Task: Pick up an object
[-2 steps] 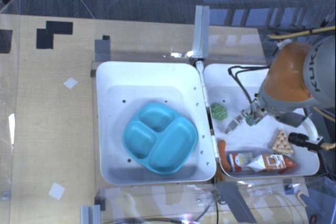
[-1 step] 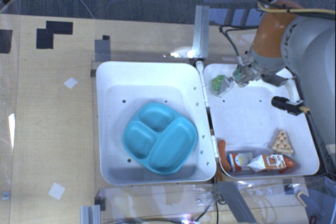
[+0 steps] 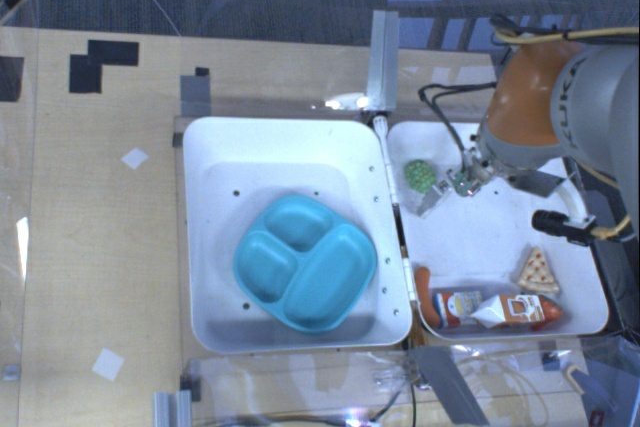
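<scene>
The gripper (image 3: 462, 181) hangs low in the right bin (image 3: 470, 245), just beside a green ball (image 3: 420, 176); whether it grips anything, I cannot tell. A pizza-slice toy (image 3: 537, 270) and a carton (image 3: 490, 309) lie nearer. The left bin (image 3: 215, 215) holds a blue divided plate (image 3: 305, 261).

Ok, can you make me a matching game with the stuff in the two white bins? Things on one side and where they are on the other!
Things:
1. blue plate
2. green ball
3. pizza slice toy
4. juice carton

Places:
A. lying along the right bin's near edge
B. in the left bin
C. right bin's far left corner, by the gripper
D. right side of the right bin

Pairs: 1-B, 2-C, 3-D, 4-A
</scene>
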Available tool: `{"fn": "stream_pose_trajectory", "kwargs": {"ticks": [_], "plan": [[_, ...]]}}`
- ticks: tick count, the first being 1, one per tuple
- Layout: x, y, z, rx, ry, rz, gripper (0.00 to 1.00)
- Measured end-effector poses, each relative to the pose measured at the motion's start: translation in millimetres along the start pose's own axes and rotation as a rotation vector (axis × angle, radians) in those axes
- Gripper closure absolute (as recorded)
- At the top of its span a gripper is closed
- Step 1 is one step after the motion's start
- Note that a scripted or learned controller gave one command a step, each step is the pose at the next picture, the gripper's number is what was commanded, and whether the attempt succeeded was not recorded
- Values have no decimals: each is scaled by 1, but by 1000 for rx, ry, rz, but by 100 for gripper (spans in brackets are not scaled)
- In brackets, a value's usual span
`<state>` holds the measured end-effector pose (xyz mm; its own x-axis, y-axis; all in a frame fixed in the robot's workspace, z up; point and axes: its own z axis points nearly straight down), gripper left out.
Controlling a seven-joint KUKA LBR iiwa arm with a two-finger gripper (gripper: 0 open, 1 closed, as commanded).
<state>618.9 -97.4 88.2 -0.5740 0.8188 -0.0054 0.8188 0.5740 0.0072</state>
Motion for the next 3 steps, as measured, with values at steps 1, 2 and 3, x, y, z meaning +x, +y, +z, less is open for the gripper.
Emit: {"fn": "stream_pose_trajectory", "kwargs": {"ticks": [1,2,3], "plan": [[-31,37,1,16,13,75,0],[-34,40,-12,5,0,71,100],[70,65,-118,-1,1,18,100]]}}
